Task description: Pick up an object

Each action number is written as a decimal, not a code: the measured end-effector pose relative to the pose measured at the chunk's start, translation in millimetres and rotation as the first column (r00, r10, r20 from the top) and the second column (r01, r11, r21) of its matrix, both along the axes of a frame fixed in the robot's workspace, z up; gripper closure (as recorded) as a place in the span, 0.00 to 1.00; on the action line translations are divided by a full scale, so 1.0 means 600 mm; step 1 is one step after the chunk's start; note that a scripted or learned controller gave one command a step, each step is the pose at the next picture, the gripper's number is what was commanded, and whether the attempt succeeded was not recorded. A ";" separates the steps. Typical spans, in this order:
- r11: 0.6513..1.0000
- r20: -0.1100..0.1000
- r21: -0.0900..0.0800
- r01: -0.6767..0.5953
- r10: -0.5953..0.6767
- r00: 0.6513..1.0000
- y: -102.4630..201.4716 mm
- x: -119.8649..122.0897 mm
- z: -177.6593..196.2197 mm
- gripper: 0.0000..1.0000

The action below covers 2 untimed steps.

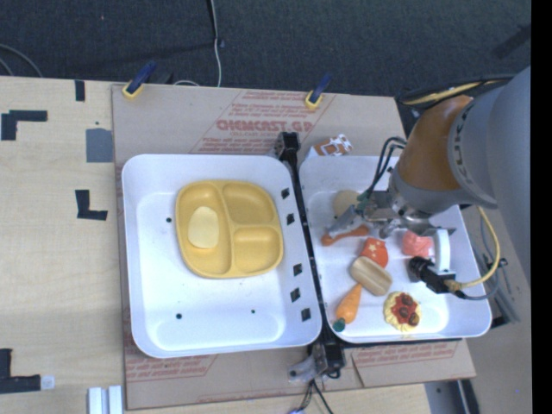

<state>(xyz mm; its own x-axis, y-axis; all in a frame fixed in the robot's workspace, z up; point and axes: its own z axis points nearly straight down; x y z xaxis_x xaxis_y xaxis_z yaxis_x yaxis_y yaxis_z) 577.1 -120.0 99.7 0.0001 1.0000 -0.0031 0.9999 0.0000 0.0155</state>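
The right bin holds several toy foods. A beige round piece lies at its upper left, with an orange-and-grey piece just below it. Toward the front lie a red-orange piece, a tan bun, a carrot and a small pizza. A pink piece rests further right. My gripper is low over the bin's middle, just right of the beige piece and above the red-orange one. The wrist hides what is directly beneath it.
The left bin holds a yellow divided plate with a pale yellow piece in its left compartment. A black divider runs between the bins. The arm's orange band and a cable hang over the right bin's right side.
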 end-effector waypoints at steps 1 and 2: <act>1.000 -0.011 0.003 -0.004 0.004 1.000 0.010 0.105 -0.026 0.00; 1.000 -0.017 0.002 0.000 0.000 1.000 0.024 0.063 -0.025 0.00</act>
<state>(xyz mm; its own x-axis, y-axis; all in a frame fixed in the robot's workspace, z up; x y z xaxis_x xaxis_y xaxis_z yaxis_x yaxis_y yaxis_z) 614.6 -105.4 84.6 0.0001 1.0000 -0.0009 1.0000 -0.0001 -0.0014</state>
